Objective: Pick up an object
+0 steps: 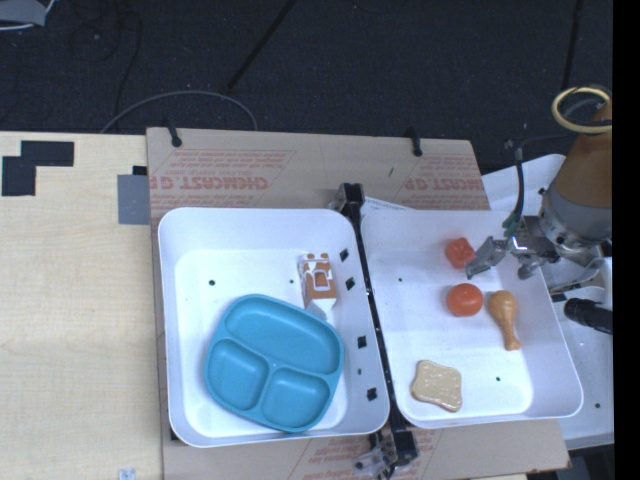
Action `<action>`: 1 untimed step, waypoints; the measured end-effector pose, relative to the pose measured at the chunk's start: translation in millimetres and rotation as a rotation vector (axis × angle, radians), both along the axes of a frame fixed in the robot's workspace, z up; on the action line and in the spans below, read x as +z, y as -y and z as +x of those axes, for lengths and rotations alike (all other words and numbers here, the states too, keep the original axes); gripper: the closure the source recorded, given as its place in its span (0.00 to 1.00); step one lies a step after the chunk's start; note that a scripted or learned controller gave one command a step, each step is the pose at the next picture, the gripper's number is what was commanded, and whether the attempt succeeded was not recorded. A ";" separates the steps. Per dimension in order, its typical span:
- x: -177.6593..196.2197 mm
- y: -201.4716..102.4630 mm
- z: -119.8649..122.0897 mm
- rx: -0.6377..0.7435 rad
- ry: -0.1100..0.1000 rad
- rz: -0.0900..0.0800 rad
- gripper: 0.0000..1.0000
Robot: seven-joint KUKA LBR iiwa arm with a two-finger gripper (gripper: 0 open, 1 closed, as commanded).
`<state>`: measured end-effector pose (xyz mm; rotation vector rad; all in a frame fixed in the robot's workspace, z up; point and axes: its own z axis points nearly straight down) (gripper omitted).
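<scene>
From the overhead camera I see my gripper (512,251) low over the right bin's (560,398) far right side, fingers spread apart with nothing between them. A small red block (459,252) lies just left of the left fingertip, apart from it. A red-orange ball (464,299) sits below the block, and a tan drumstick (504,317) lies just below the gripper. A cookie-shaped piece (438,385) rests near the front. In the left bin (190,258) I see a blue divided plate (272,361) and a small orange-white toy (318,277).
</scene>
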<state>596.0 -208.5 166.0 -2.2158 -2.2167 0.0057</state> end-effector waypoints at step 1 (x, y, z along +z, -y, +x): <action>-52.5 1.6 9.3 0.003 0.002 -0.001 0.00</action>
